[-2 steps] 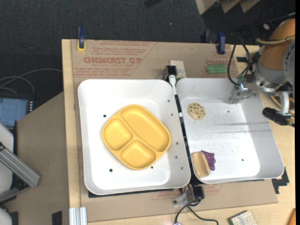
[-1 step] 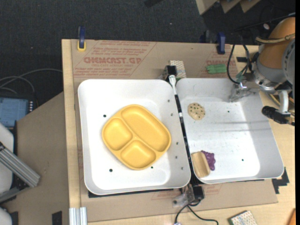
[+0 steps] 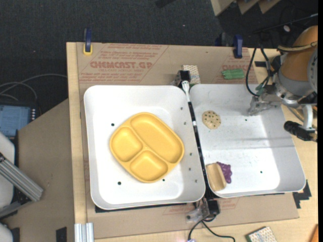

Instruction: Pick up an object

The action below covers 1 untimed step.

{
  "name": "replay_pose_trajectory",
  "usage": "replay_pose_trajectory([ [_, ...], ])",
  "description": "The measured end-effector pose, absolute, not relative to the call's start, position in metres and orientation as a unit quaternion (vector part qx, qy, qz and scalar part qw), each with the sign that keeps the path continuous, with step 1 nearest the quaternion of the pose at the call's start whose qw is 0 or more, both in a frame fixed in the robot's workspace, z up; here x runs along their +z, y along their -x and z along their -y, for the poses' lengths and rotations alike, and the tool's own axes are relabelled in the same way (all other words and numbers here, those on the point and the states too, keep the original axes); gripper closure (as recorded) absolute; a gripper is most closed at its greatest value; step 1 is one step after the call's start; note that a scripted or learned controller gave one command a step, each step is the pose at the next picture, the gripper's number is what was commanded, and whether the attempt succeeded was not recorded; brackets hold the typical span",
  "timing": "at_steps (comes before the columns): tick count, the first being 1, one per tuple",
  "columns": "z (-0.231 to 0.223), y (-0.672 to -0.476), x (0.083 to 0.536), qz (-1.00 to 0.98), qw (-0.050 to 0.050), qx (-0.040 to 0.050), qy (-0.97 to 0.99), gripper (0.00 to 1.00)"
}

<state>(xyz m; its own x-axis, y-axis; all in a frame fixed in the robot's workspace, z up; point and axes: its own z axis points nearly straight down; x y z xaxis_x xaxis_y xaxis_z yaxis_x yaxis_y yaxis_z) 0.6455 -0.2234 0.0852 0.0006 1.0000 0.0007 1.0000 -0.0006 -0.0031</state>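
Note:
A round cookie with dark chips lies near the back left of the right bin. At that bin's front left corner a tan bread-like piece rests against a purple grape cluster. A yellow divided plate sits in the middle of the left bin. My gripper hangs low over the back right part of the right bin, well to the right of the cookie. Nothing shows in its grasp. The grey and orange arm rises behind it.
The two bins meet along a dark hinge line. A small green object lies on the brown board behind the right bin. Blue clamps hold the board's back edge. A black cable loops near the wrist.

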Motion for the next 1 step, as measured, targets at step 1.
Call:
replay_pose_trajectory([
  [1,0.2019,-0.668,0.0852,0.708,-0.002,-0.001,0.706,1.0],
])
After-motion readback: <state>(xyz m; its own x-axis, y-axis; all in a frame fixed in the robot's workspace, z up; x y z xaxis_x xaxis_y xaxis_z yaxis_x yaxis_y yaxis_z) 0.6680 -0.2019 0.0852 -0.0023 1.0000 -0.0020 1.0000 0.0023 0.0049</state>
